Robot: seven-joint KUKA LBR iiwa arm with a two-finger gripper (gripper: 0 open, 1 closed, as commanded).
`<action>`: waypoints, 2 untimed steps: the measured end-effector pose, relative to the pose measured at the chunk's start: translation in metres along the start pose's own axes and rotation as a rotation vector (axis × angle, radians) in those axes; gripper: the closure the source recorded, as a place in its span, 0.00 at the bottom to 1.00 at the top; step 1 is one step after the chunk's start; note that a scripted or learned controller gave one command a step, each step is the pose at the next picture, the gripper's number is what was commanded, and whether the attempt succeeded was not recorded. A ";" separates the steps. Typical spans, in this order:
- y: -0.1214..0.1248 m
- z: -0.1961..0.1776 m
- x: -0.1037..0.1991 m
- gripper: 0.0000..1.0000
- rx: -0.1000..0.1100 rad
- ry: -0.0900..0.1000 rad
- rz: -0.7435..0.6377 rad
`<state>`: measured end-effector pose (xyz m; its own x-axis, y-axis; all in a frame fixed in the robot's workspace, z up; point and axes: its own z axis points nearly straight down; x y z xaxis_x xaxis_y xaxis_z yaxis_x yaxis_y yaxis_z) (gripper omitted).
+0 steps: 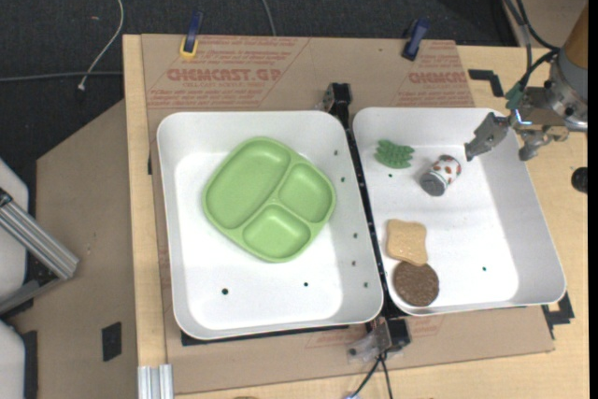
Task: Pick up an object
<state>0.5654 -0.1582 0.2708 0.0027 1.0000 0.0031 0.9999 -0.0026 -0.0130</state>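
A: Where does the tool [505, 137] sit?

B: At the right bin's [523, 229] far right corner, hanging above the rim. Its two fingers [483, 139] stand spread apart, one dark finger angled in over the bin floor, the other nearer the rim. Nothing lies between them.

A: And the things to pick?

B: All four are in the right bin, toward its left side. A small cup [439, 175] with red spots lies on its side near the far edge, just beside the inner finger but apart from it. A green leafy toy [394, 153] lies to the cup's left, close to the far left corner. A tan piece of toast [406, 241] rests by the left wall, and a brown round cookie [415, 283] touches its near edge, at the near left corner.

A: The left bin [187, 276]?

B: It holds a green divided plate [269, 198], lying flat about the middle, turned at a slant to the walls.

A: The bench [140, 107]?

B: Covered in printed cardboard, with two blue clamps [192, 32] on its far edge.
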 end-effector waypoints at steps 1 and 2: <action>0.002 -0.006 0.000 0.00 -0.012 -0.002 -0.003; 0.000 0.036 -0.002 0.00 -0.007 -0.001 -0.002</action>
<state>0.5647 -0.1600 0.2345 0.0007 1.0000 0.0022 1.0000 -0.0007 -0.0061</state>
